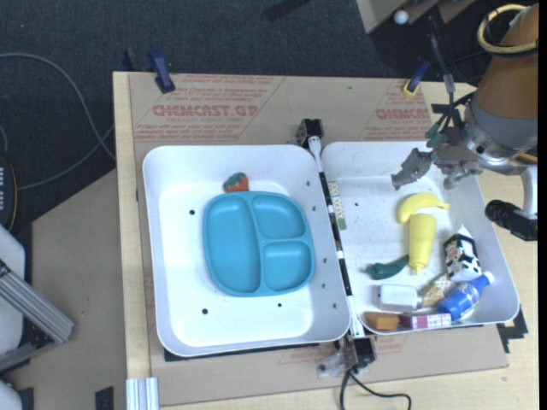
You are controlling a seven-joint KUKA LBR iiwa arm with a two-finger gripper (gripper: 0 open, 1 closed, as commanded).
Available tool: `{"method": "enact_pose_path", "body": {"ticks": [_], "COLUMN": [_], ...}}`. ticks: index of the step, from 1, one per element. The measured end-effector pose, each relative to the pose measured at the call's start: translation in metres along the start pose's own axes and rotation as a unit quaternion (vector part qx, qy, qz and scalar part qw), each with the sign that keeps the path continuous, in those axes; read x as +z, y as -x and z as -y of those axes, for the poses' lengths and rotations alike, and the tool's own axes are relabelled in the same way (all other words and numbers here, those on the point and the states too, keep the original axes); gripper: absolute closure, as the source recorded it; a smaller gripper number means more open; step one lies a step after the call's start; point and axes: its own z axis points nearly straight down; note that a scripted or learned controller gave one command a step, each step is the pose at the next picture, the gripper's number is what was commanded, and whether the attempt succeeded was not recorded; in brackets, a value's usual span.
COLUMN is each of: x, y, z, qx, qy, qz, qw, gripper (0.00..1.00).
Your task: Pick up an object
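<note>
Blue bottle (462,300) half-buried among clutter

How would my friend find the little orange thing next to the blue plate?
Look in the left bin, which holds a big blue plate. Just past the plate's far edge lies a small orange and green toy. It is the only other thing there, tiny beside the plate.

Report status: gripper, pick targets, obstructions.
Gripper above right bin, nothing held. Yellow banana just below it. Blue plate in left bin.
</note>
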Motion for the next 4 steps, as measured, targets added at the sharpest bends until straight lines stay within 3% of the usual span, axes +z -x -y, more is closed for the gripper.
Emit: {"method": "enact_pose_path", "body": {"ticks": [1,2,3,4], "x": [0.145,0.133,0.133,0.152], "y": [0.060,0.060,0.060,0.030], "z": [-0.005,-0.007,-0.007,0.045], "qx": [0.001,0.000,0.000,0.000], "qy": [-0.001,0.002,0.002,-0.001], "qz": [0.000,0.001,0.001,0.000], "qw": [1.0000,1.0000,1.0000,1.0000], "gripper": [0.00,1.00,0.00,0.00]}}
